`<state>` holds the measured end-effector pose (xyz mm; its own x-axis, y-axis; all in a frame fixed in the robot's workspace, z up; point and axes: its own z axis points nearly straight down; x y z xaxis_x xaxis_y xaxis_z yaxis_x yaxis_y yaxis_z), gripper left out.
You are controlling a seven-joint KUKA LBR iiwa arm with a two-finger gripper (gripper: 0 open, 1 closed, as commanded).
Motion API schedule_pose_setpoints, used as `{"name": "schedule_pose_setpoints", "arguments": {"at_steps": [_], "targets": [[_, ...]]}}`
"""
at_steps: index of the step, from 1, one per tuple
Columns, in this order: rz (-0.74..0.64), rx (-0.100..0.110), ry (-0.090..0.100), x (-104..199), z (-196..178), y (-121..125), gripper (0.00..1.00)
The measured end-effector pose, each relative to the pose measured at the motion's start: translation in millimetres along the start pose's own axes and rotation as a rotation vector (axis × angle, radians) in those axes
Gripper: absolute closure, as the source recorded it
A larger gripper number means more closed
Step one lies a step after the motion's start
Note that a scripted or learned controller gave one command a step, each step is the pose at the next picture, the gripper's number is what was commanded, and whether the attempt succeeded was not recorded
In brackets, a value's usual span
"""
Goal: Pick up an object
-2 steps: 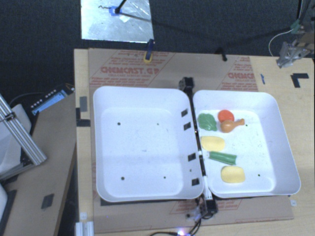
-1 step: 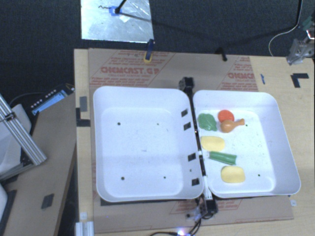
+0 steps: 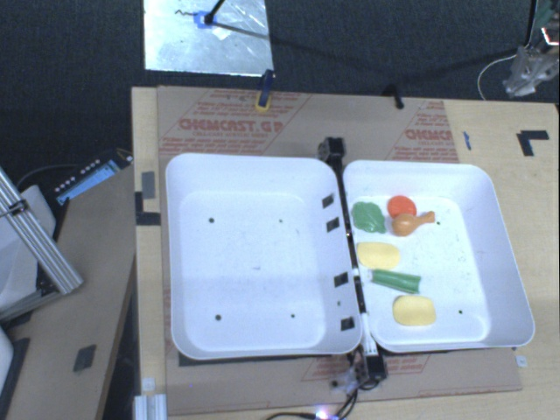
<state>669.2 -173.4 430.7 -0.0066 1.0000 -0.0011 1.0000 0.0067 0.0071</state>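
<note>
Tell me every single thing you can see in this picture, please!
shallow white plastic bins: 2, white, side by side on the bench
bumpy green toy vegetable: 1, green, right bin, near the divider
round red-orange toy: 1, red-orange, right bin, top
orange-brown pear-shaped toy: 1, orange-brown, just below the red one
pale yellow oval toy: 1, yellow, right bin, middle
long dark green toy: 1, green, below the oval
yellow rounded block toy: 1, yellow, right bin, bottom
shiny silver sheet: 1, silver, floor above the bench
</note>
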Motion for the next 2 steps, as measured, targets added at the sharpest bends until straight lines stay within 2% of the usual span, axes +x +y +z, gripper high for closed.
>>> {"name": "schedule_pose_setpoints", "arguments": {"at_steps": [1, 2], "targets": [[0.007, 0.002, -0.002, -34.6, -6.5, -1.0, 1.0], [0.0, -0.002, -0.001, -4.9, -60.5, 0.1, 1.0]]}}
